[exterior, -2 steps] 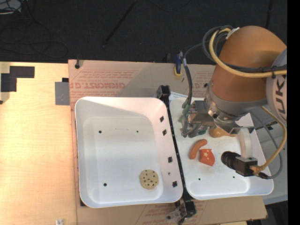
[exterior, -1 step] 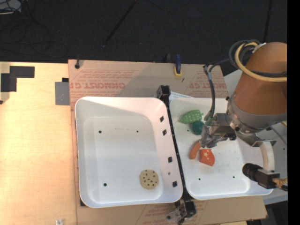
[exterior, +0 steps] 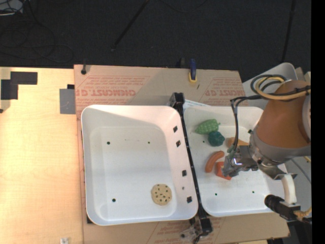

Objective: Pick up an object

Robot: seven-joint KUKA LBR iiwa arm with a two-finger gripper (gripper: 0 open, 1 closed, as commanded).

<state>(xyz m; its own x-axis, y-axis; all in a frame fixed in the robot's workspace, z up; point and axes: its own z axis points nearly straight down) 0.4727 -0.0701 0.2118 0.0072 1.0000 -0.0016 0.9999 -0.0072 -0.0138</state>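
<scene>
The right bin point(exterior: 238, 202) holds a light green leafy toy point(exterior: 207, 126), a dark green lump point(exterior: 216, 138), an orange curved piece point(exterior: 213, 160) and a red-orange piece point(exterior: 223, 172). My gripper point(exterior: 232, 165) is low in this bin, right over the red-orange piece and just right of the orange curved piece. The wrist hides the fingertips. A tan round cookie point(exterior: 161, 194) lies in the left bin point(exterior: 127, 131), near its front right.
A black divider with clips point(exterior: 184, 156) runs between the two bins. My arm's orange band point(exterior: 284, 116) and cables overhang the right bin's right side. Cardboard point(exterior: 127, 88) lies behind the bins, and a wooden bench top point(exterior: 35, 161) extends to the left.
</scene>
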